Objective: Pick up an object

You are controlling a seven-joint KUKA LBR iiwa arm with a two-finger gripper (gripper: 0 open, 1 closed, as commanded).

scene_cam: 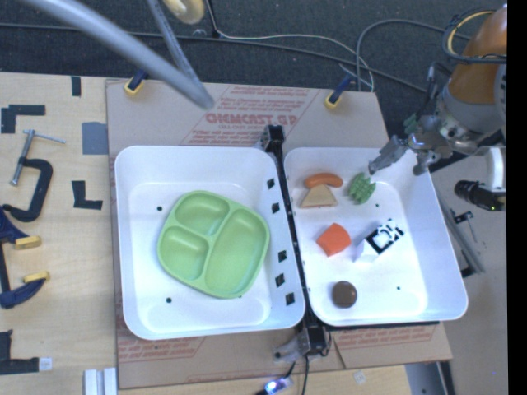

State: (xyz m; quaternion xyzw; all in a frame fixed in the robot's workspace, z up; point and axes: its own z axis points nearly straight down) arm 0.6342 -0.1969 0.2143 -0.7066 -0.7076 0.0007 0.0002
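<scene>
The right bin [436, 245] holds several small items: an orange-red sausage [323, 179], a tan wedge [319, 197], a green broccoli-like piece [361, 188], an orange block [333, 239], a black-and-white tagged piece [384, 238] and a brown ball [343, 294]. My gripper [403, 160] hangs over the bin's upper right corner, just right of and above the green piece. Its two fingers [384, 158] stand spread apart with nothing between them.
The left bin [136, 220] holds a green sectioned plate [214, 243]. A black divider with clips [284, 220] runs between the bins. Yellow clamps [336, 97] pin the cardboard at the back. Cables trail behind, and tools lie on the bench at left.
</scene>
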